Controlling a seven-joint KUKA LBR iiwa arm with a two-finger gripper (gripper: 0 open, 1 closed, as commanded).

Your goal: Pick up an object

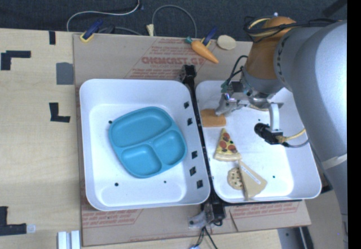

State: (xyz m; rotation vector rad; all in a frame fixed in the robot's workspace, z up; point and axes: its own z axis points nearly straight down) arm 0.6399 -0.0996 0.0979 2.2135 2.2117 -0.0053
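Wooden bench surface spans the frame, backed by dark carpet along the top edge, with a cardboard sheet [163, 59] under two white bins.

Camera view, left side: the left bin [90, 96] holds a blue divided plate [148, 141] lying flat at its centre. A toy carrot [203, 50] and a small pale round piece [227, 42] rest on the cardboard at upper centre, outside both bins.

Camera view, right side: the right bin [304, 177] holds four toy food items along its left half. A tan rectangular block [213, 119] lies against the bin's left wall. Below it lies a pizza slice [227, 146], then a round cookie [234, 178] touching a tan wedge [252, 181] at lower centre.

End effector: the arm enters from the right, and the gripper [227, 101] is lowered into the upper left part of the right bin. Whether it is apart or together cannot be determined from this angle. No item is visible between the fingers.

Governing relation: the tan rectangular block is the nearest candidate. It lies just beside the gripper, toward the lower left of the frame, with its long axis running roughly left to right. The pizza slice sits farther down. Judged from this, a short move down and left would centre the gripper over the block; the bin wall adjacent to the block may limit finger clearance.
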